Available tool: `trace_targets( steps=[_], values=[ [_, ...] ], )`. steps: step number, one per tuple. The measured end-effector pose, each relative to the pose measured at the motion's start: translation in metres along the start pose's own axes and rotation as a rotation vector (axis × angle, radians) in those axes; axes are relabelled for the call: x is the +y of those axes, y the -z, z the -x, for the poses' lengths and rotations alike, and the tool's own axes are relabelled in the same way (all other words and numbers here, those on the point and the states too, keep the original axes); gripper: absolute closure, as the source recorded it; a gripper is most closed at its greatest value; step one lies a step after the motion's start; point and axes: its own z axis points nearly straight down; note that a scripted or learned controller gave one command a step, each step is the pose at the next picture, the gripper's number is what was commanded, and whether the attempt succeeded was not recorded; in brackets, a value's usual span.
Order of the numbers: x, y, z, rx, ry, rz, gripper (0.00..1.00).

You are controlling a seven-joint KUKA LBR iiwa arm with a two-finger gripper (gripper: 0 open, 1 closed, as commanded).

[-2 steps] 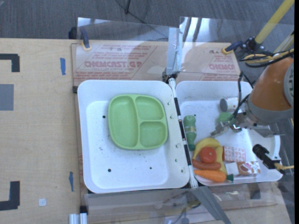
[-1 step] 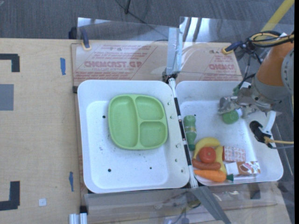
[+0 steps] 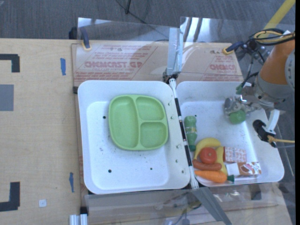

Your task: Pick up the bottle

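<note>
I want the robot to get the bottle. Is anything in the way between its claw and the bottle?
Nothing visible blocks it. The gripper hangs over a green thing on the right bin's far right; the bottle lies by the bin's left wall, bare white floor between them. The toy food sits nearer the camera, off that path.

A single fixed camera looks down at a slant on the light wooden table [image 3: 33,139], far enough off to take in both shallow white plastic bins [image 3: 93,139] lying side by side. The table's far edge runs near the top, with grey carpet floor [image 3: 47,8] beyond it. The grey, orange-banded arm [image 3: 276,69] enters from the right.
</note>
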Motion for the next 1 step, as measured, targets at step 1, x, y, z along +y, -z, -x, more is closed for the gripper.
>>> trace_targets(
  steps=[1],
  values=[
    [0.0405, 0.1229, -0.0336, 0.001, -0.02, -0.006, 1.0]
  ],
)
